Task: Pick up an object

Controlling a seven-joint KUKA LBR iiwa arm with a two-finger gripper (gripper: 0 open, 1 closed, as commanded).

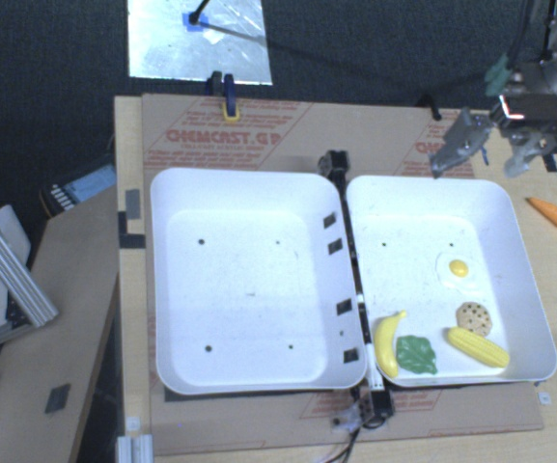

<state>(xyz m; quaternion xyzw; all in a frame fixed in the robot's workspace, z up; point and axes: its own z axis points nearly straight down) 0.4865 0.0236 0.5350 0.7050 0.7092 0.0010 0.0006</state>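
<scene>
From my seat I see the gripper [486, 148] hanging above the bench behind the far right corner of the right bin [510, 210], clear of it. Its two grey fingers [457, 146] stand apart with nothing between them.

Everything pickable in the bins sits in the near part of the right bin. A fried egg [458, 269] lies flat towards the right wall. Nearer me a round cookie [473, 316] rests just above a yellow corn cob [478, 347], the two close or touching; I cannot tell which. To their left, a banana [387, 343] lies along the left wall, and a green leafy piece [417, 355] sits against it on the right. An orange carrot [556, 214] lies on the bench outside the bin, to its right.

The left bin [172, 258] shows its white floor with a few small dark dots.

Under both bins lies a brown board [259, 133] printed in red; I read "CHEMCAST GP" along the far edge, and the same print at a slant near the gripper, partly covered. A yellow and black clamp [228, 99] grips the board's far edge, just before a shiny metal sheet [199, 27] with a blue tape patch [193, 22].
</scene>
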